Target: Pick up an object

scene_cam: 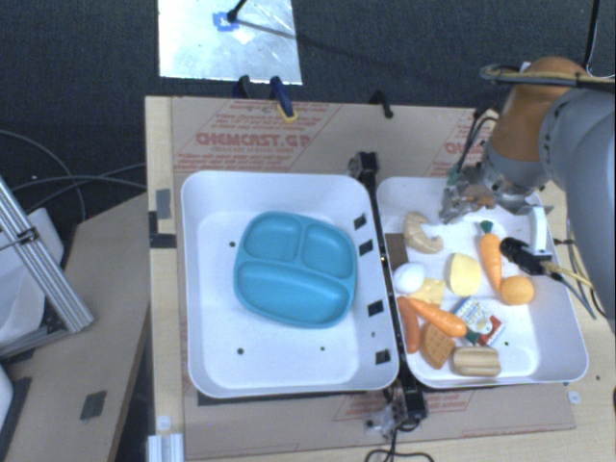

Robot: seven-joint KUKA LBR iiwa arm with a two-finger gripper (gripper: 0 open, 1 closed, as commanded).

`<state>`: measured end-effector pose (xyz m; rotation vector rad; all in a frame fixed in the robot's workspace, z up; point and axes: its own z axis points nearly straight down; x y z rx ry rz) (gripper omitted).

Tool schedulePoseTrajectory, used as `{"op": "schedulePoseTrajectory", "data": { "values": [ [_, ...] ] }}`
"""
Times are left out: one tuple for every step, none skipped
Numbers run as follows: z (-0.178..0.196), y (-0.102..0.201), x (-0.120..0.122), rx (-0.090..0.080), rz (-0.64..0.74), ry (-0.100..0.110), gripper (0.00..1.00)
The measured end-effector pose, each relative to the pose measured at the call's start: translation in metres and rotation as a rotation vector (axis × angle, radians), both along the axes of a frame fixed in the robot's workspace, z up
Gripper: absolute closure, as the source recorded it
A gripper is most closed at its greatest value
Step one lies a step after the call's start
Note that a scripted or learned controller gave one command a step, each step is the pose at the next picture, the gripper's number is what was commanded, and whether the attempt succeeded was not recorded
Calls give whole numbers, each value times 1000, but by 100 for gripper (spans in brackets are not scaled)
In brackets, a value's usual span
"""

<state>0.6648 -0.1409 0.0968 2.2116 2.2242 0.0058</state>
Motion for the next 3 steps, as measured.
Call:
{"op": "schedulePoseTrajectory", "data": {
  "values": [
    [48,-3,-7,0,-6,1,100],
    [105,7,0,0,0,-2,100],
    [129,7,1,1,0,2,100]
  ]
}}
